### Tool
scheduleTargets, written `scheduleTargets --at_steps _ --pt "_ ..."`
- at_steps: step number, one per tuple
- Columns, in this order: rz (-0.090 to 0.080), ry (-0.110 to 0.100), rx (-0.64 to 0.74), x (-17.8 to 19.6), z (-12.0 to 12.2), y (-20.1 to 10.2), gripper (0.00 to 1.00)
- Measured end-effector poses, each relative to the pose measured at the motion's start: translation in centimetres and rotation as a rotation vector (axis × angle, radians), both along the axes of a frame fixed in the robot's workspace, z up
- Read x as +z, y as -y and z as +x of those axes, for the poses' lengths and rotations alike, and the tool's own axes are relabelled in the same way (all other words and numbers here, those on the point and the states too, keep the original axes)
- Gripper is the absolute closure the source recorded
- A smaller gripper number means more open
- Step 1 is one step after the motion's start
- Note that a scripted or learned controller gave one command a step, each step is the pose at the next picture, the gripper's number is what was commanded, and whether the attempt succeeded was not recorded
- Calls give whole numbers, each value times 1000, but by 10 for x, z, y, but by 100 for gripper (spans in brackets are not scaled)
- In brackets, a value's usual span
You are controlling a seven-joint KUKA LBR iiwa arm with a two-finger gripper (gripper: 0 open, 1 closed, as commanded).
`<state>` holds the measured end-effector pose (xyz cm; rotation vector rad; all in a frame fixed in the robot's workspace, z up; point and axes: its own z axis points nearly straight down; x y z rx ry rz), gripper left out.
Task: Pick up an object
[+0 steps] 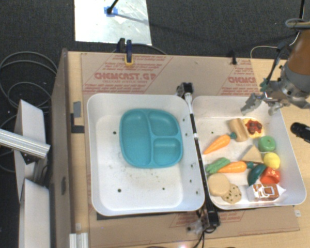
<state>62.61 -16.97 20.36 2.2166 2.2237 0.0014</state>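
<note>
2 bins sit side by side, and the toy food is crowded in the right bin [294, 187]. Best to drop straight onto a loner like the carrot [217, 143]. It lies below-left of the gripper [262, 103], well apart; the fingers look spread, holding nothing.

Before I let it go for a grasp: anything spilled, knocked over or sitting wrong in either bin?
Nothing stands out. The toy food sits in a loose heap inside the right bin, none over its rim. The teal divided plate lies flat in the left bin. The end effector hovers at the right bin's far edge.
</note>
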Motion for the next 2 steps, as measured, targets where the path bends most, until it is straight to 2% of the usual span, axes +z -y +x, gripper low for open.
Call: scheduleTargets --at_steps 1,2 --pt "3 -9 -3 -62 -55 -5 0" --pt "2 -3 2 -122 -23 -25 0"
